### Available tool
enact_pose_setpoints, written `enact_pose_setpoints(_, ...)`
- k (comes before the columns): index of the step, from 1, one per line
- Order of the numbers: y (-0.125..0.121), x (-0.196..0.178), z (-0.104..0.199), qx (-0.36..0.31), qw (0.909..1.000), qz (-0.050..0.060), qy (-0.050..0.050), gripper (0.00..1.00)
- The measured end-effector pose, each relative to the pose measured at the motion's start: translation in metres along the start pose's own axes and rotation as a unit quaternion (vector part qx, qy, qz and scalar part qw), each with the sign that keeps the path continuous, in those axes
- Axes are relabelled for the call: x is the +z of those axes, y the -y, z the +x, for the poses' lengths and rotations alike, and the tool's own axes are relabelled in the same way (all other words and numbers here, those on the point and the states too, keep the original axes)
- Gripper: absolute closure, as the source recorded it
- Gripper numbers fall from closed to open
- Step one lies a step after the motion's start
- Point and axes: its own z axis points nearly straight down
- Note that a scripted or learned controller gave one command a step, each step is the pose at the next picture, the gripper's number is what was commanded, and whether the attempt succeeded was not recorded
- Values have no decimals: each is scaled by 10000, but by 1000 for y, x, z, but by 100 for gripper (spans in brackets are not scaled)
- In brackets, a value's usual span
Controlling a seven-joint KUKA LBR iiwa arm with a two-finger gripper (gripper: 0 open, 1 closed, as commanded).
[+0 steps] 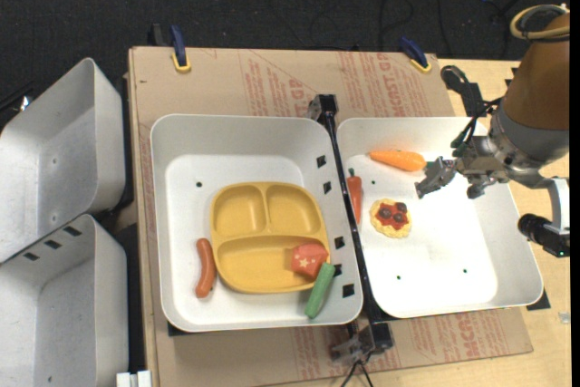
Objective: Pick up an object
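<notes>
Camera view: tool (pixel 451 177) hovers over the right bin (pixel 507 290), fingers spread apart with nothing between them, just right of the carrot (pixel 398 160) at the bin's far left and up-right of the small pizza (pixel 392 218). A red pepper (pixel 354 194) lies along the divider. Left bin (pixel 172 195) holds a yellow tray (pixel 263 236) with a strawberry (pixel 308 259) in it, sausage (pixel 206 267) to its left, cucumber (pixel 320 289) at its near right.

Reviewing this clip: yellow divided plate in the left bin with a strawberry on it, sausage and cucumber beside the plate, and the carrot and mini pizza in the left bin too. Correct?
Not quite. In the camera view, the carrot and mini pizza lie in the right bin, near the gripper. The rest holds: yellow plate with strawberry in the left bin, sausage and cucumber beside it.
</notes>
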Motion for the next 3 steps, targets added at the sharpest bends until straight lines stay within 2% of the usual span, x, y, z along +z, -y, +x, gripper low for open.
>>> enact_pose_setpoints(1,-2,-5,0,-12,10000,-53,10,0)
enact_pose_setpoints(2,2,39,2,0,10000,-26,4,0)
enact_pose_setpoints(3,1,98,12,0,10000,-25,1,0)
